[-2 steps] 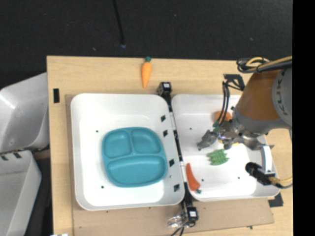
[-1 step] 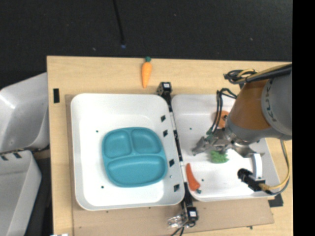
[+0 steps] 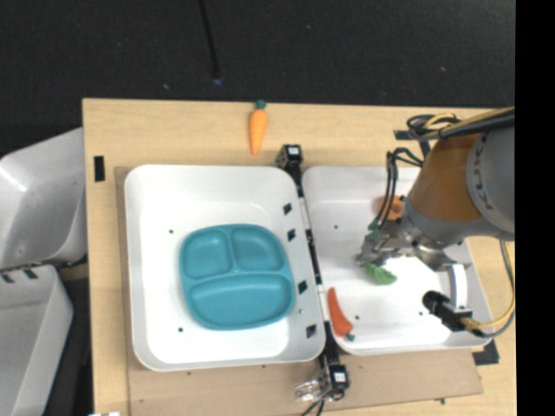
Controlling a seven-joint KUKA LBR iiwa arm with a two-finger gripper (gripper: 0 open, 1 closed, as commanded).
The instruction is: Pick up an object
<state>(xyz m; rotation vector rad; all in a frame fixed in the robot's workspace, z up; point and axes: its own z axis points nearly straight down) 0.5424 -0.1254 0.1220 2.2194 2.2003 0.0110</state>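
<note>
While the left bin [image 3: 147,206] holds a teal tray [image 3: 236,276], gripper [image 3: 375,256] state unclear over rt bin's [image 3: 347,189] green item [image 3: 380,274].

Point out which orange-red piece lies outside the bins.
The carrot, on the bare wooden bench above the left bin. The red piece lies inside the right bin, by the divider.

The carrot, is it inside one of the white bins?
No, the carrot lies on the wooden bench, beyond the far rim of the left bin.
</note>
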